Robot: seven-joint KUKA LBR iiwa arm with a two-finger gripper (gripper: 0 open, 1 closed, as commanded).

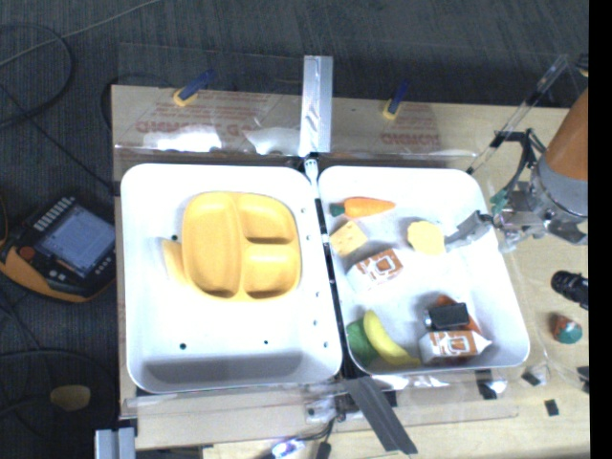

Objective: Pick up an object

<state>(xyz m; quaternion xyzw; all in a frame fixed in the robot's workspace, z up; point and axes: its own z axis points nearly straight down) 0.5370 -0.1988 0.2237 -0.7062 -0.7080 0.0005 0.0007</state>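
Observation:
The right bin (pixel 497 285) holds several toy foods. An orange carrot (pixel 368 206) lies at the back, with a yellow cheese wedge (pixel 347 238) and a small white and orange carton (pixel 381 267) in front of it. A pale yellow round piece (pixel 426 237) sits near the right wall. At the front lie a banana (pixel 382 338), a green piece (pixel 357 336), a black block (pixel 448 313) and an orange carton (pixel 454 345). My gripper (pixel 475 226) hangs over the bin's right rim, just right of the yellow round piece, with nothing seen in it.
The left bin (pixel 143 352) carries a yellow divided plate (pixel 239 244). A metal post (pixel 316 103) stands behind the divider between the bins. Small loose parts (pixel 568 329) lie on the bench to the right. A handheld device (pixel 67 247) rests on the floor at left.

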